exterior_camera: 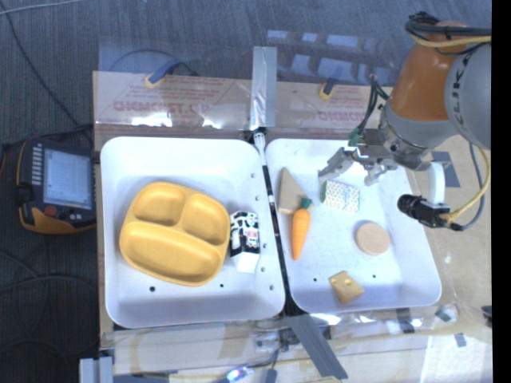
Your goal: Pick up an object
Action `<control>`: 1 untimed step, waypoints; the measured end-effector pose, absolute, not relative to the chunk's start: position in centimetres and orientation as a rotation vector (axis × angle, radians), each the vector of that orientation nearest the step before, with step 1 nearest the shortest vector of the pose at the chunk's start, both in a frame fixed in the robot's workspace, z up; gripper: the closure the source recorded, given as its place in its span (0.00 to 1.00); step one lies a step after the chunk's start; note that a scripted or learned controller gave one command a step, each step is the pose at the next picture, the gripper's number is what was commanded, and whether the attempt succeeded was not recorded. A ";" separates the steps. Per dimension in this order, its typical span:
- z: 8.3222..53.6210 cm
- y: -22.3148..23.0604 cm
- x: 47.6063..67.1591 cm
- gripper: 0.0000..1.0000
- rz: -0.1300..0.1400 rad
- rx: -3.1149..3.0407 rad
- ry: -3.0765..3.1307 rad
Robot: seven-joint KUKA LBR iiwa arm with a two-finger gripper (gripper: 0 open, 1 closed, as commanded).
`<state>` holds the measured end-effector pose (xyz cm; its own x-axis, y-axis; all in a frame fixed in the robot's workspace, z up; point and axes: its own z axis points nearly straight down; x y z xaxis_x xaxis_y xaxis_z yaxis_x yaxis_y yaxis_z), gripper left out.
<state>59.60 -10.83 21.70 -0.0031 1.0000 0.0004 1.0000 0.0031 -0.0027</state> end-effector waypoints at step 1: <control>10.6 -11.2 61.1 0.00 -0.018 -2.116 -2.347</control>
<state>61.11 -11.17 10.61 -0.1033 0.9946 -0.0063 0.9944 0.1034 0.0212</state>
